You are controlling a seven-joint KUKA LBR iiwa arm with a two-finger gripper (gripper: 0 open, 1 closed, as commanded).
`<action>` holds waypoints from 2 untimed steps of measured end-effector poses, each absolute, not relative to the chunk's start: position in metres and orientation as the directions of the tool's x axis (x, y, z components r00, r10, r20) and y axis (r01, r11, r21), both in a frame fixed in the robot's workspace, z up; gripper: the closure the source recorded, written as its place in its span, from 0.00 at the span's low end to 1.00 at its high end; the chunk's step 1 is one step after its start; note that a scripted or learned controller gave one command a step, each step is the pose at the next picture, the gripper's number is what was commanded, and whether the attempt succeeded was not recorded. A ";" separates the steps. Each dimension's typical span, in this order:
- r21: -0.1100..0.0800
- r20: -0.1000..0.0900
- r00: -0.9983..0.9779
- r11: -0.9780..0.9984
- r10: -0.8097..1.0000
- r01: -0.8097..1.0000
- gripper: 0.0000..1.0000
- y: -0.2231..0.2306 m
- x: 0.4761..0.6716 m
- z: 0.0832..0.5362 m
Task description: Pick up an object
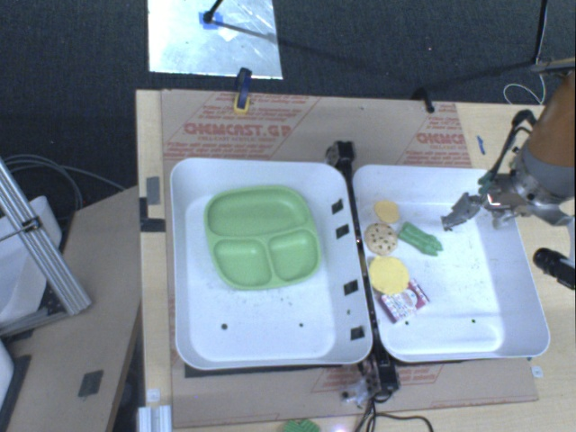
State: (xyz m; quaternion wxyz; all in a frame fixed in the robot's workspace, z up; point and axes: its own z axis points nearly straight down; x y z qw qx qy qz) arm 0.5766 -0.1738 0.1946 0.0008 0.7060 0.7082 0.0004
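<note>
Well, from my seat I see two white bins side by side on the bench: the left bin [184, 268] carries a single green divided plate [263, 237], with bare white floor all round it, most of it toward the front wall. The right bin [513, 322] has its things bunched against its left wall, so its right half and front strip lie open.

I count five small things there: one small yellow disc [387, 211] at the back, one speckled cookie [381, 238] just in front of it, one green stick-shaped piece [420, 239] just beside the cookie on its right, one larger yellow disc [390, 274] nearer the front, and one red-and-white packet [401, 302] touching that disc's front edge.

My arm comes in over the right bin's back right corner. The gripper [461, 212] sits over the bin floor near the green piece, to its upper right. Nothing is between the tips, and I cannot tell how far apart they stand.
</note>
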 end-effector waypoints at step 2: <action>0.005 -0.001 -0.007 0.007 1.000 1.000 0.00 -0.118 0.624 0.082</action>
